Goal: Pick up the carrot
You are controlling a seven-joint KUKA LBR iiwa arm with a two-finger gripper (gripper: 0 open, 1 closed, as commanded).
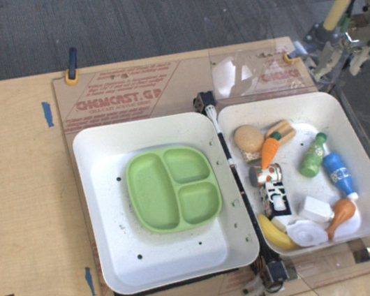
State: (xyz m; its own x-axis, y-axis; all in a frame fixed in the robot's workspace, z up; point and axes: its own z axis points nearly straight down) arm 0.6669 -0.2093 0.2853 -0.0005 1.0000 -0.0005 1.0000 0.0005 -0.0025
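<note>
Two shallow white plastic bins side by side on a cardboard sheet point(125, 90) printed in red, lettering mostly too blurred to read; left bin point(101, 194) glossy, rounded at the corners, holding a matte lime-green divided plate point(174, 188) with three compartments; right bin point(350, 121) crowded with toy food; carrot point(269, 150) lying near the upper middle, smooth orange taper with a small green top, tilted, touching a round tan bun-like piece point(248, 138) on its left and just beside a tan block point(280, 130); below the carrot a dark can or carton point(273, 188) with white lettering, not legible; green bottle point(313, 156) and blue bottle point(338, 175) with a white label to the right, standing close together; yellow banana point(274, 233) curved along the lower left wall; white cup-like shapes point(311, 226) and an orange drumstick form point(341, 214) at the bottom; gripper point(346, 55) up at the far right beyond the bin, well apart from the carrot, grey metal with cables; cannot tell the state of it; blue clamp point(71, 63) with a yellow tip on the cardboard's top edge.
</note>
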